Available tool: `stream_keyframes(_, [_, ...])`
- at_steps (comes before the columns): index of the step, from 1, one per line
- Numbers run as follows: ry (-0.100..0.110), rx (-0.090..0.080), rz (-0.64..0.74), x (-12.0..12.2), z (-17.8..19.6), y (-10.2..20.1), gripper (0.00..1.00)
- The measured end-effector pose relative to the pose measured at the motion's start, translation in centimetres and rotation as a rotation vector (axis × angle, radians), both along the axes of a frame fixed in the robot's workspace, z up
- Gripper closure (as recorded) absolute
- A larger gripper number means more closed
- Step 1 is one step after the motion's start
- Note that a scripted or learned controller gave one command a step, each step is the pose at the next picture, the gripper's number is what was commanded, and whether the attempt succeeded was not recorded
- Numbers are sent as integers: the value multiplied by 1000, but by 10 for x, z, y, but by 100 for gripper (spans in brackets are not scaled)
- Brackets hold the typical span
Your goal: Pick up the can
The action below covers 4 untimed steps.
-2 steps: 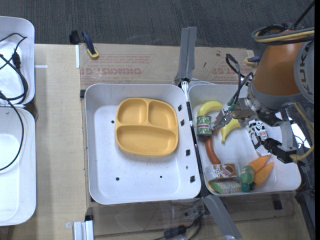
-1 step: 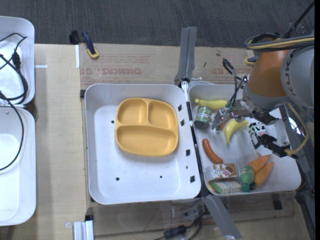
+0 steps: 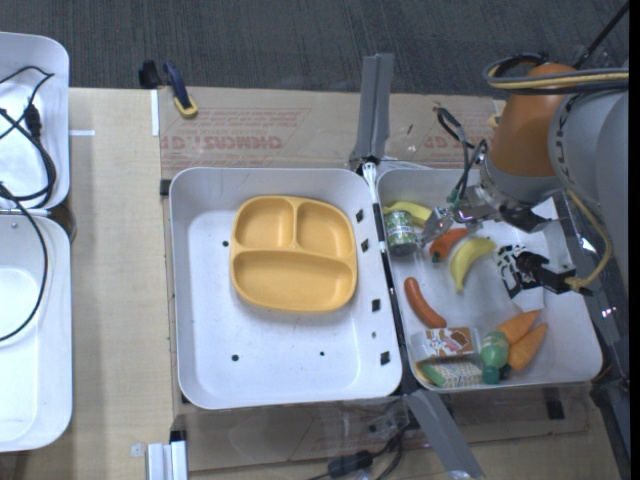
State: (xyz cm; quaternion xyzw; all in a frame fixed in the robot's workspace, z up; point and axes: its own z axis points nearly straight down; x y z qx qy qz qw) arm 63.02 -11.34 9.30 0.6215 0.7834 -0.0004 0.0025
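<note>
The can is small, with a green label and a silver top. It stands in the right bin near its upper left corner, close to the divider. My gripper hangs low over that bin just right of the can, apart from it by a small gap, with its tip pointing left toward it. Nothing shows between its tips. A yellow fruit lies right behind the can.
Near the gripper lie an orange-red pepper and a banana. A sausage, a snack box, a green item and two carrots fill the bin's front. The left bin holds a yellow divided plate.
</note>
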Motion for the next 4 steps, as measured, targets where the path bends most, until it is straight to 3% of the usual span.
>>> stream_keyframes(1, [1, 2, -37, 29, 0, -86, 0])
stream_keyframes(2, [7, 18, -58, 32, 2, -96, 0])
stream_keyframes(3, [1, 3, -32, 30, 148, -9, 0])
stream_keyframes(4, [5, 3, 110, 29, 98, 84, 0])
